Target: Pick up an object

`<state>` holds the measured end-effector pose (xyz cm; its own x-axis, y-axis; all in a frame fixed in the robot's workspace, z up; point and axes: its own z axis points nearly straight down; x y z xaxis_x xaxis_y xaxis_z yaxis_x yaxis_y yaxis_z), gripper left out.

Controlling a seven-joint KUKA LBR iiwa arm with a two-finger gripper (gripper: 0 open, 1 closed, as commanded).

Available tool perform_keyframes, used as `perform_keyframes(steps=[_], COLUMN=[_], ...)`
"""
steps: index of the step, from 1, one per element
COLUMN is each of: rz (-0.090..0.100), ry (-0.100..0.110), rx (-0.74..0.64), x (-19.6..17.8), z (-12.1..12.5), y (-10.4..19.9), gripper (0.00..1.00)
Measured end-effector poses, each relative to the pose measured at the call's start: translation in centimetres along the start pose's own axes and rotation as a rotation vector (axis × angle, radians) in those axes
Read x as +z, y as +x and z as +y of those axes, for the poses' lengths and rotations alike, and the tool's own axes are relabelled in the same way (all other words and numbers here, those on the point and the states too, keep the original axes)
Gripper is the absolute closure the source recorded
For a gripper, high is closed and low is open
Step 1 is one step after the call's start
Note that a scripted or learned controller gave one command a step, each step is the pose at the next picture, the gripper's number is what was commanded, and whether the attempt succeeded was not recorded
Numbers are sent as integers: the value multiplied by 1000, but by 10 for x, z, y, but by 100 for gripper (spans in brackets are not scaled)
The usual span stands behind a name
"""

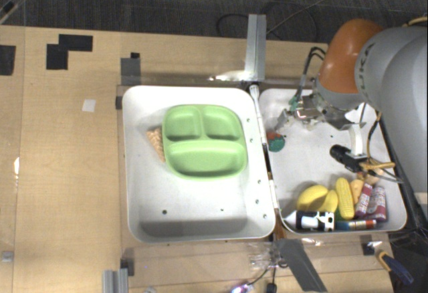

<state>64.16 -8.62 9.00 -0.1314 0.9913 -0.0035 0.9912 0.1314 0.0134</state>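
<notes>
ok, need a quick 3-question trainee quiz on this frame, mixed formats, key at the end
1. True or false: the green divided plate lies in the right bin.
2. Where in the right bin is the corn cob? A) far-left corner B) near edge, among the pile of objects C) centre
3. Fill in: the gripper is over the ___ bin, close to the small dark green object.

Key: 1 false, it lies in the left bin; 2 B; 3 right.
</notes>
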Motion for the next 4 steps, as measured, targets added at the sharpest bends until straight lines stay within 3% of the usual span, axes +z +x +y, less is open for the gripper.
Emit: perform_keyframes(steps=[2,3,4], rz=[1,3,3], ry=[-1,7,6], rx=[-56,-16,-50], x=[0,-97,-185], z=[-8,-34,-40], y=[-1,13,56], gripper=[0,0,0])
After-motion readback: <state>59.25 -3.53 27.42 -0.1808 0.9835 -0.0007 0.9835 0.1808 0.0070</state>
